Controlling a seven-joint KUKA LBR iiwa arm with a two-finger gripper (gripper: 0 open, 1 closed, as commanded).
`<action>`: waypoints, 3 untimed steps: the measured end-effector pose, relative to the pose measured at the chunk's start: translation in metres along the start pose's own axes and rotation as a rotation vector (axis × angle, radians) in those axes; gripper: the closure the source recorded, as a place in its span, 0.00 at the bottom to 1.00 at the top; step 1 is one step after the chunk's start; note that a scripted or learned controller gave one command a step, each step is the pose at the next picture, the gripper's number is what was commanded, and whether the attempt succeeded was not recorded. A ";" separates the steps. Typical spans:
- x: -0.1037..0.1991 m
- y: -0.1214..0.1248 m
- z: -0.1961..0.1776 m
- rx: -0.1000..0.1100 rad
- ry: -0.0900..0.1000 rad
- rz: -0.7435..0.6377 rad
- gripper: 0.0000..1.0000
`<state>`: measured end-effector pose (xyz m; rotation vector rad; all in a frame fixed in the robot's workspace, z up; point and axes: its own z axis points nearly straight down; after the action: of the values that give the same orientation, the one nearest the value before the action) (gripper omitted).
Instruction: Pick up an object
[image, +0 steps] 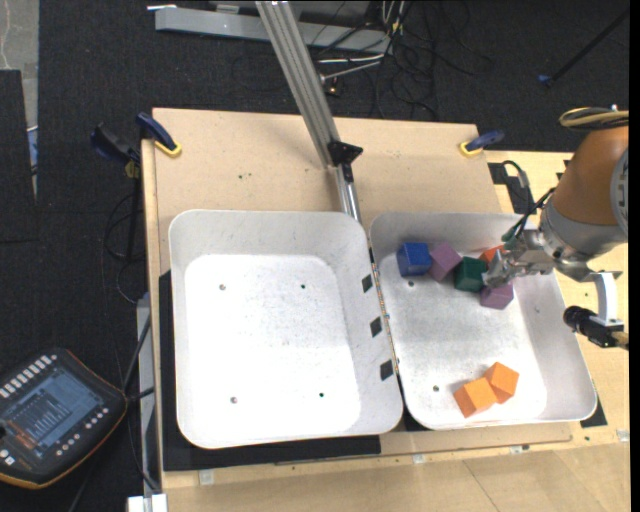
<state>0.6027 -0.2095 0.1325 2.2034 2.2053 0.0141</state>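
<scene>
Several small blocks lie in the right bin (560, 330). A blue cube (412, 258), a purple cube (444, 262) and a dark green block (469, 276) form a row near the bin's far side. Just right of them lies another purple block (497, 295), and a small orange-red piece (491, 255) shows behind the green one. My gripper (506, 268) hangs low over this cluster, between the green block and the second purple block. Two orange blocks (475, 397) (503, 380) sit touching near the bin's front edge.
The left bin (190, 300) is separated from the right one by a shared rim (380, 320). A slanted metal pole (310, 90) ends at the bench's far middle. Clamps (160, 135) (482, 142) hold the far bench corners.
</scene>
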 end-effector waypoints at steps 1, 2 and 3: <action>0.001 0.003 -0.064 0.016 0.008 -0.002 1.00; 0.000 0.005 -0.106 0.017 0.008 -0.002 1.00; 0.000 0.006 -0.102 0.021 0.009 -0.002 1.00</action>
<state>0.6062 -0.2081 0.2349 2.2161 2.2225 0.0002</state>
